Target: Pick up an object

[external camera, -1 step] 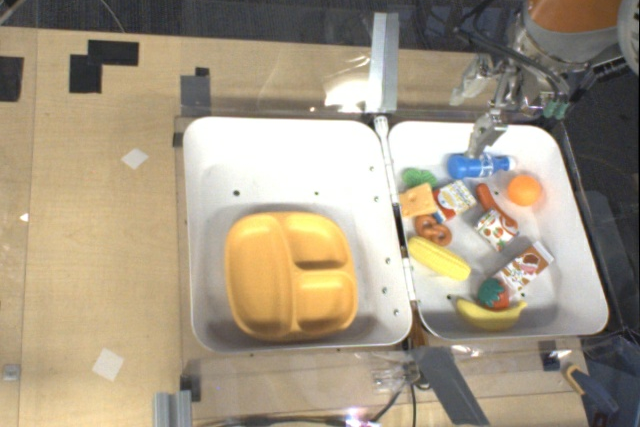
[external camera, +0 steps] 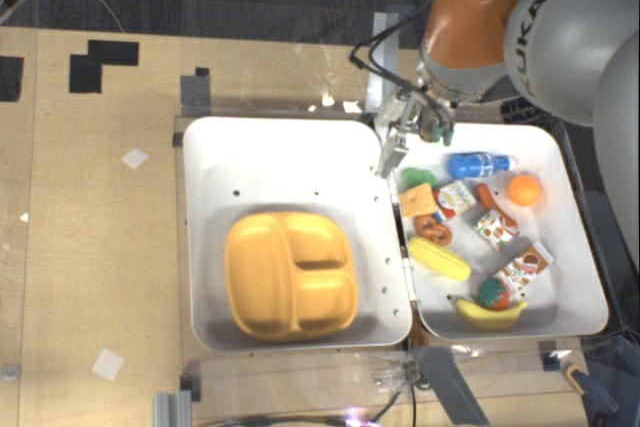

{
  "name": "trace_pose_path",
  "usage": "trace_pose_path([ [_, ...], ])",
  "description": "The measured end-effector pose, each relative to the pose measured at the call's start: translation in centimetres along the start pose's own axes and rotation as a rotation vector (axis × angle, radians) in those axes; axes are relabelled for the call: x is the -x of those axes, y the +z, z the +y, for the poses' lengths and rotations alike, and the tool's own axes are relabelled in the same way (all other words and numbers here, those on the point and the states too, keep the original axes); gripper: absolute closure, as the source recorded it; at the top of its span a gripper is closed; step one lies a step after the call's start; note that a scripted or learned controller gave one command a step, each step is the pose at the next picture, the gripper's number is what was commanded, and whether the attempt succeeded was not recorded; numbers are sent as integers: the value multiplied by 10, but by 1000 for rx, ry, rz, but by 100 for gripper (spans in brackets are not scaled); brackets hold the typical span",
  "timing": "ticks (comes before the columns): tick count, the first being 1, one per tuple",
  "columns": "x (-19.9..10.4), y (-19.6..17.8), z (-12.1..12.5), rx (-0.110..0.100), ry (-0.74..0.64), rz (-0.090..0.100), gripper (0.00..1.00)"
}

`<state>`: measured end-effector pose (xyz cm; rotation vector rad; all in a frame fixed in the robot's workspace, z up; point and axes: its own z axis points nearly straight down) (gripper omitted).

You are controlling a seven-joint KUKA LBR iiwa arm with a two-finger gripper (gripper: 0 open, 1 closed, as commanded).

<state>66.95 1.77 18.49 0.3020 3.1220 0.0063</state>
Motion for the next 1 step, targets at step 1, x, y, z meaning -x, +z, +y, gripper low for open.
trace_pose_path([
  [1, 1, -53, -71, -4, -127, -10, 0],
])
